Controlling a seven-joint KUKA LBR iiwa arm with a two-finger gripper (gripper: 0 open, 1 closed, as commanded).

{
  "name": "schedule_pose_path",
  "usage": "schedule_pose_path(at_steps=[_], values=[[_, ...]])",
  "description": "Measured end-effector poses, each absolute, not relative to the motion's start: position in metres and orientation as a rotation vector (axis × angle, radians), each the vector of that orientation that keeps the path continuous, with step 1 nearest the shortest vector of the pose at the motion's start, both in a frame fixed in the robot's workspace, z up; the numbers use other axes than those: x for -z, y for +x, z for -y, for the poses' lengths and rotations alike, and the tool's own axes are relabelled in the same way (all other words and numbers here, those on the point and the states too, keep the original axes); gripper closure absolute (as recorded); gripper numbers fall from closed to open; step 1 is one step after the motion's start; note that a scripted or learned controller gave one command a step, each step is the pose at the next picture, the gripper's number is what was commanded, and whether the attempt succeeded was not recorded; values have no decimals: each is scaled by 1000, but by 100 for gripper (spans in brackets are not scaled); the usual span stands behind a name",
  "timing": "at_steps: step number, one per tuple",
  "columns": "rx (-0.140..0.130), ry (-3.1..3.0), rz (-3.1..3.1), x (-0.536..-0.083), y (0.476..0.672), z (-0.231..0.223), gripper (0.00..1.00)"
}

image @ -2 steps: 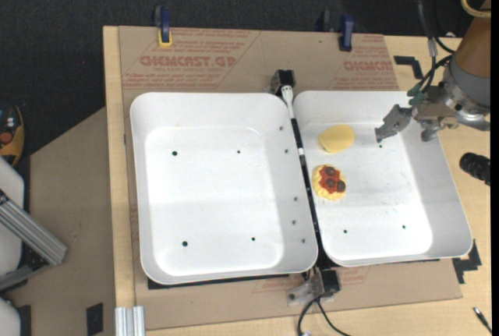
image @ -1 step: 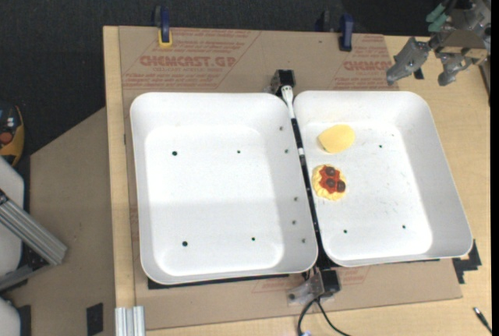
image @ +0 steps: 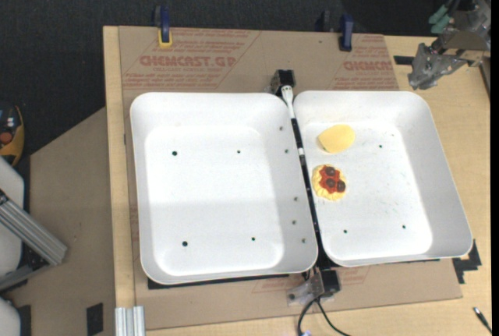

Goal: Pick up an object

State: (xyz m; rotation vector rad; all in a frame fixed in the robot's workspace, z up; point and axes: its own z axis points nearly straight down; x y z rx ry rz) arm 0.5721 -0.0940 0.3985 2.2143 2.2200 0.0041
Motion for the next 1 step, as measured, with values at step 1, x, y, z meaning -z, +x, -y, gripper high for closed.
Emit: schedule_pose_path(at_steps=[1], values=[[5,2219,-2232,-323,614,35,100]])
